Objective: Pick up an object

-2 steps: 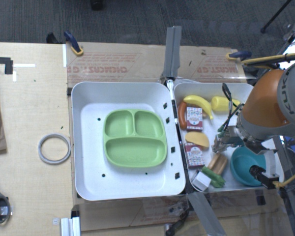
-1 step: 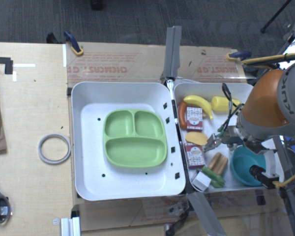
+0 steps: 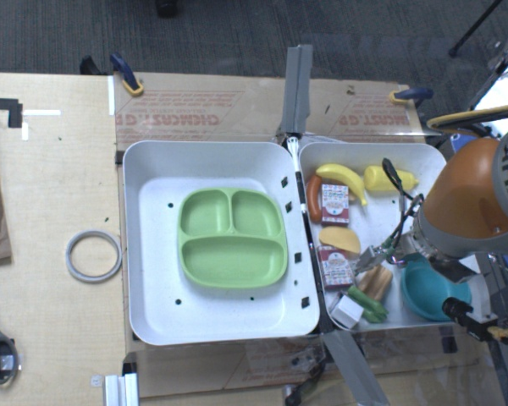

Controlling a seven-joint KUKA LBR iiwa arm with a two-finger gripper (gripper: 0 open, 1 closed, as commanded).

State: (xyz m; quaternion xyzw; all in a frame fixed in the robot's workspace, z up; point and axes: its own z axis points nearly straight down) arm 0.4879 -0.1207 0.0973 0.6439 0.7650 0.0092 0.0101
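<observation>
The arm (image 3: pixel 478 197) reached into the right bin (image 3: pixel 432 155) from the right, its orange band above the bin's right side. The gripper (image 3: pixel 379 256) sat low in the middle of that bin, beside the yellow wedge (image 3: pixel 339 239). Whether it was clenched or released could not be told, and nothing was clearly seen between its tips.

Taking the gripper as the landmark: the wedge lay just to its left, with a small red carton (image 3: pixel 336 269) just below the wedge. Another red carton (image 3: pixel 334 204) lay up and to the left, touching a reddish sausage (image 3: pixel 313 197) on its far side. A banana (image 3: pixel 343 178) lay above that carton, and a second yellow fruit (image 3: pixel 388 178) lay straight above the gripper, near the bin's back wall. A brown piece (image 3: pixel 375 282) lay just below the gripper, with a green piece (image 3: pixel 368 304) and a white block (image 3: pixel 347 311) further below. A teal bowl (image 3: pixel 432 290) sat down and to the right.

Well to the left of the gripper, the left bin (image 3: pixel 144 227) held a green divided plate (image 3: pixel 233 238). Farther left, a tape ring (image 3: pixel 94 255) lay on the bench (image 3: pixel 51 184).
</observation>
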